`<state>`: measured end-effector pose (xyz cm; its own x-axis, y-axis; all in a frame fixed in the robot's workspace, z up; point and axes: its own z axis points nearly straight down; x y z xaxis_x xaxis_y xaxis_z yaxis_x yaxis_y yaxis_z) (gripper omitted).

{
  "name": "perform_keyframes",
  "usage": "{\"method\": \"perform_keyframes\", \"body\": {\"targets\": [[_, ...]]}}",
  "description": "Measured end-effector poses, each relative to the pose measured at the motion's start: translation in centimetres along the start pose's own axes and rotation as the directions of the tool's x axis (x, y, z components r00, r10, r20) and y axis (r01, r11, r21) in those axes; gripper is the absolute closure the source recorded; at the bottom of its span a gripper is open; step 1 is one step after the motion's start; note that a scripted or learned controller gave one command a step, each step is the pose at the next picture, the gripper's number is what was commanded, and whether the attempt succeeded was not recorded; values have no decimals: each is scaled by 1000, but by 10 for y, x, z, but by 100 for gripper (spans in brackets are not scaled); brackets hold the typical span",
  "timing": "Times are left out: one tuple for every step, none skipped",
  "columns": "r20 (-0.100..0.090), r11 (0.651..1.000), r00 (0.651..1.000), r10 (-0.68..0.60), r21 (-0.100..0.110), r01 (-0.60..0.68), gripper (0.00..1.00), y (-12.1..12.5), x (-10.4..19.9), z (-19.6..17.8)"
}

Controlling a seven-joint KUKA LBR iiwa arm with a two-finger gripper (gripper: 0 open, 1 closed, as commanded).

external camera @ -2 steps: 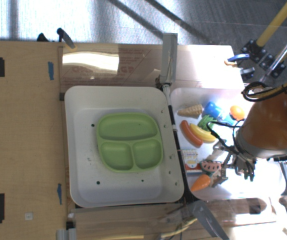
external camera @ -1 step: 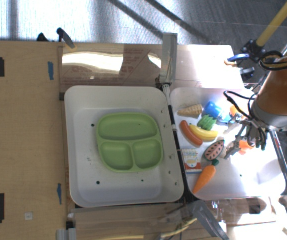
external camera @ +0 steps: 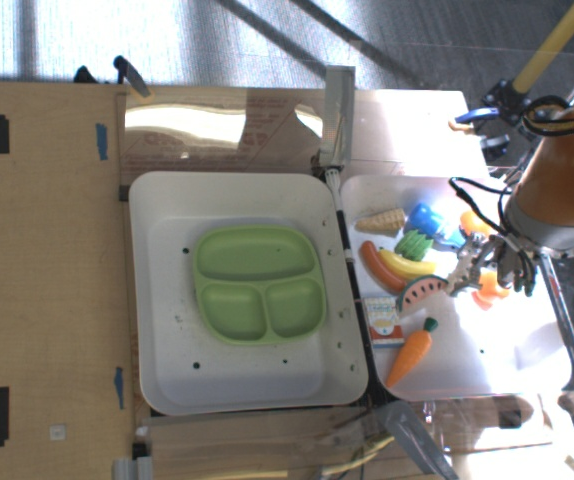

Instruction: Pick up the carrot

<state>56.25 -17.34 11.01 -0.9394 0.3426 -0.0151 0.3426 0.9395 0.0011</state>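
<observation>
A green three-compartment plastic plate (external camera: pixel 258 282) sits in the left white bin (external camera: pixel 157 298). In the right bin, the orange toy carrot (external camera: pixel 410 356) lies near the front-left corner, beside a watermelon slice (external camera: pixel 425 294). The claw (external camera: pixel 485 268) hovers apart, farther right; I cannot tell its spread, and crowded toys risk a wrong grab.

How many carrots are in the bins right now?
1. The carrot lies in the right bin, near its front-left corner, below the watermelon slice. Others could hide under the arm.

A green three-compartment tray (external camera: pixel 257 283) lies in the left bin (external camera: pixel 157 268). The right bin (external camera: pixel 487 363) holds a banana (external camera: pixel 407 265), a sausage (external camera: pixel 379 266), a watermelon slice (external camera: pixel 423 292) and an ice-cream cone (external camera: pixel 381 221).
</observation>
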Motion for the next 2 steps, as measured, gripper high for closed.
{"method": "perform_keyframes", "body": {"targets": [[-2,912,912,-410,-6,410,100,-35,-39,20],[-4,912,912,-409,-5,409,0,-36,-38,22]]}}
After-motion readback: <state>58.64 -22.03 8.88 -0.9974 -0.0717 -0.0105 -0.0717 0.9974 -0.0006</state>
